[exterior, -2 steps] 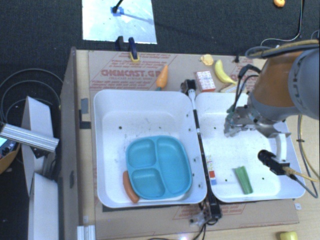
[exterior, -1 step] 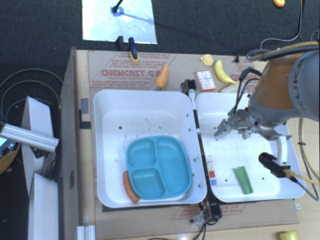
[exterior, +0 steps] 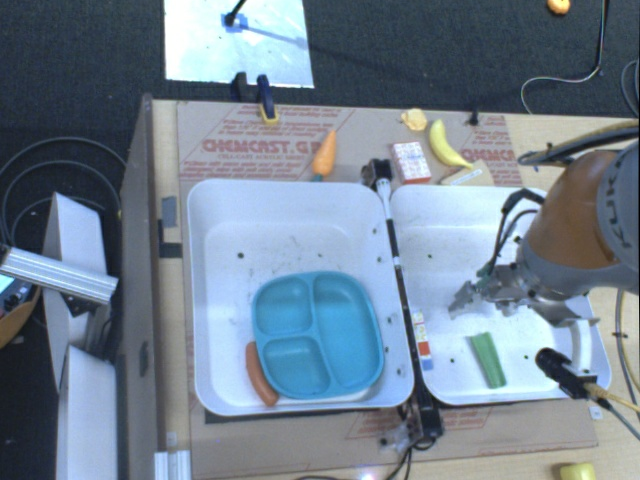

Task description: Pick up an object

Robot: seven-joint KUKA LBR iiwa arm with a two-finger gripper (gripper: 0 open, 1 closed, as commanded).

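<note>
Bright even light, soft shadows, slightly blurry

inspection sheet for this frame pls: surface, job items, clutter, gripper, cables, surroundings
Surface: bench covered with printed cardboard, bearing a left bin and a right bin.
Job's things: blue divided plate and orange sausage-like piece in the left bin; green strip in the right bin.
Clutter: carrot, banana, small printed box on the cardboard behind the bins; black-and-yellow clamp at the back edge.
Grippers: gripper over the right bin, above and left of the green strip; nothing seen between its fingers.
Cables: grey cable on the floor at upper right; black loops at left.
Surroundings: dark carpet, pale sheet, small orange ball.
</note>
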